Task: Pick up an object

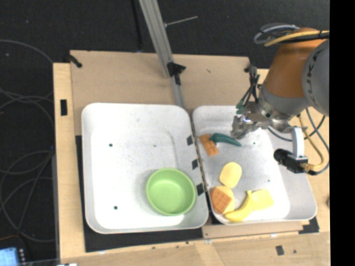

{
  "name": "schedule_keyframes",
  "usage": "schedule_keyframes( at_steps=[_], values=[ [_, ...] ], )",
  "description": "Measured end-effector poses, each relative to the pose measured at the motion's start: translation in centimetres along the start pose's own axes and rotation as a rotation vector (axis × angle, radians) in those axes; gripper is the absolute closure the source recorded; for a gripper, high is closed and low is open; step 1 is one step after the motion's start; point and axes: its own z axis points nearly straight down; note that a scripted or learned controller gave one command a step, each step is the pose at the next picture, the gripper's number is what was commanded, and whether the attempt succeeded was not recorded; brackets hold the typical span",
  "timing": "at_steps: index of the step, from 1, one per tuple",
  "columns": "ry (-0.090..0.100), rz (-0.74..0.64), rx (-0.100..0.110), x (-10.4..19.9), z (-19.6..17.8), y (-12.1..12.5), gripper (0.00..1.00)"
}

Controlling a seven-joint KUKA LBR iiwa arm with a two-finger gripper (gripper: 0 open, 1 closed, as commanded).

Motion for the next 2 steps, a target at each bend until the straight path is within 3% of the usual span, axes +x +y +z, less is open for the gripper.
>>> schedule_keyframes(
  at_steps=[1, 2],
  values=[
    [0.002, 0.0, 0.007, 0.0, -1.3, 0.1, 1.0],
    [0.001, 0.001, 0.006, 4.8, -0.5, 1.5, 1.0]
  ],
)
